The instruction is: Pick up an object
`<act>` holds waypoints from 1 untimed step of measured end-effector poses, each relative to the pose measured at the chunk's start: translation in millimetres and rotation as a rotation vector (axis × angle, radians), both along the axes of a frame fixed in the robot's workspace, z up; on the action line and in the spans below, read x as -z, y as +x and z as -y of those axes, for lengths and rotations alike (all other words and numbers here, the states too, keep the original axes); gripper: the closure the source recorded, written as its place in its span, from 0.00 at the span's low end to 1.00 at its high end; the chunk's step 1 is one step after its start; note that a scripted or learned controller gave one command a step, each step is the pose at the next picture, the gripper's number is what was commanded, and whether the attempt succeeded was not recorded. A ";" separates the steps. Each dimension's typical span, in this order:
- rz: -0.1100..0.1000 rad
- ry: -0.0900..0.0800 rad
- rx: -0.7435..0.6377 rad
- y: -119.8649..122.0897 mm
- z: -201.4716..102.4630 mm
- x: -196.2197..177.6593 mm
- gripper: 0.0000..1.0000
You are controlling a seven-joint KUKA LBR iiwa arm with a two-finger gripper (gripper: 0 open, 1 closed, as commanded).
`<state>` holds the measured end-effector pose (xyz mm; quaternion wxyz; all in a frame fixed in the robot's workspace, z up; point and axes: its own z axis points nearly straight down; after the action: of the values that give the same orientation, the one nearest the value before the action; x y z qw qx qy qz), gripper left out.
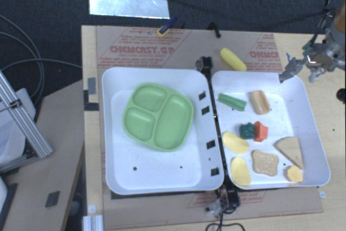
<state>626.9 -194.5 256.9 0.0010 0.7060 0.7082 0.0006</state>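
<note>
Right bin — gripper above corner

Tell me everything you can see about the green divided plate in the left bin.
The green divided plate is pale green and looks like smooth plastic, a rounded square with soft corners. Raised ridges split it into three compartments: two smaller ones toward the upper left and one larger along the right side. It lies flat and right side up, turned at a slant to the bin's walls, near the middle of the left bin. It touches only the bin's floor.
</note>
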 end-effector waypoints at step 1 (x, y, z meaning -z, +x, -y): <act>-0.012 0.006 -0.004 -52.4 -59.5 104.9 0.00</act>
<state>574.5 -135.0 152.0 -0.0054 0.7046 0.7096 -0.0016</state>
